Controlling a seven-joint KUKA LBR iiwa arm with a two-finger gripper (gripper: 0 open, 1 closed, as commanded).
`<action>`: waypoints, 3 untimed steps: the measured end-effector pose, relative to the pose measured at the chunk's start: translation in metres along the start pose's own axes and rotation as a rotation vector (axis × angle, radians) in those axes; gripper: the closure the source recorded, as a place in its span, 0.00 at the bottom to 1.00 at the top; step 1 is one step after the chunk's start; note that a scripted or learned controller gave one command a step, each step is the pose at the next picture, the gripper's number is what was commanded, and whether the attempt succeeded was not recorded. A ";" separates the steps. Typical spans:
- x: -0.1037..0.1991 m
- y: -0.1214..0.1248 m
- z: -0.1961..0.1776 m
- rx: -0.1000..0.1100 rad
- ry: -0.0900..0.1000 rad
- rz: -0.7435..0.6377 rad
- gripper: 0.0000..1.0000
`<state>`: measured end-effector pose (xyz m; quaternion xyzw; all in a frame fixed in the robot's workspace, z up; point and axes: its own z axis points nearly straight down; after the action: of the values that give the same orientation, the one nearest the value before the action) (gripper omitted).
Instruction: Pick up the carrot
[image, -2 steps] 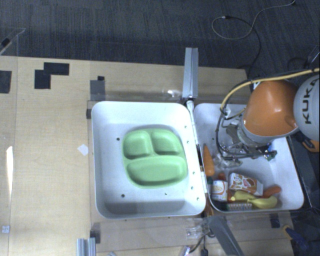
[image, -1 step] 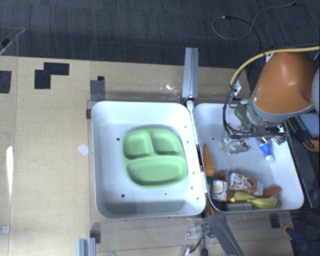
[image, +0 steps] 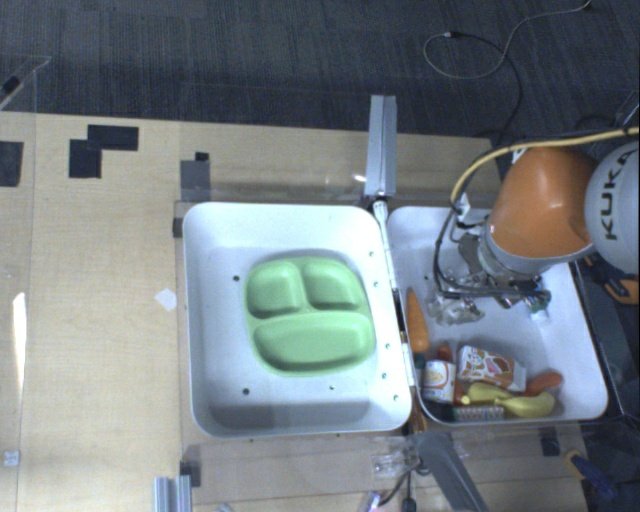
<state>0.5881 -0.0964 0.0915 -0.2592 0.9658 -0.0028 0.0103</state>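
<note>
Wooden table (image: 100, 330) carrying two white bins side by side. Left bin (image: 215, 330) holds a green divided plate (image: 308, 313). Right bin (image: 580, 340) holds the arm (image: 545, 205), whose jaws (image: 458, 306) hang above the bin floor, their spread not discernible. The carrot (image: 417, 322) lies along the right bin's left wall, just beside a carton (image: 488, 367), a yellow banana (image: 510, 403) and a small can (image: 436, 380).

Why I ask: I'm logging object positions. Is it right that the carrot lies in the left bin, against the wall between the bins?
No. The camera view shows the carrot in the right bin, against the wall between the bins.
</note>
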 end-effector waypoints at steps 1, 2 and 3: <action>-0.004 -0.001 -0.013 0.004 -0.010 0.000 1.00; 0.051 0.031 -0.002 0.003 -0.003 -0.005 1.00; -0.031 0.042 -0.096 -0.005 0.007 0.137 1.00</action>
<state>0.5914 -0.0443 0.1877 -0.1926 0.9813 -0.0006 0.0065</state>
